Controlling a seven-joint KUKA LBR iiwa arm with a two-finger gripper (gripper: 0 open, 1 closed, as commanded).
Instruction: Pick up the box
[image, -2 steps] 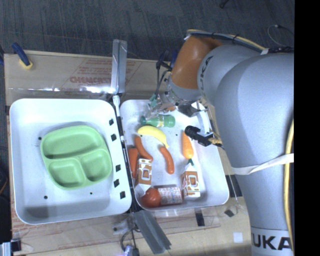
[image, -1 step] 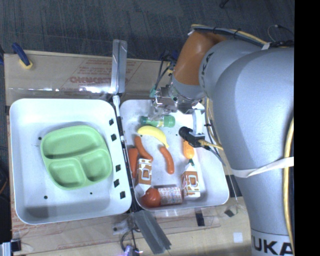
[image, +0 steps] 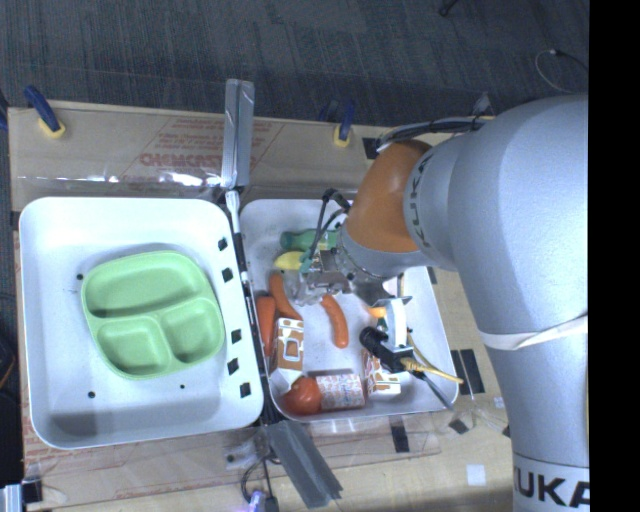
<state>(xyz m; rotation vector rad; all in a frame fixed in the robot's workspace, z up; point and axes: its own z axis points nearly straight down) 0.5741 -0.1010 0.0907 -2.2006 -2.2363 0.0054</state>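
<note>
Your gripper (image: 325, 275) is hovering over the right bin (image: 425, 290)'s upper middle; can't tell its state. The box (image: 289, 343) is lying down-left of it, at the left wall, long axis running roughly near-far.

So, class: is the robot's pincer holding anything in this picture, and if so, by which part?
It cannot be told. The pincer hangs low over the right bin, among the toy food, near the sausage. No item shows between its tips, and the box lies apart.
</note>
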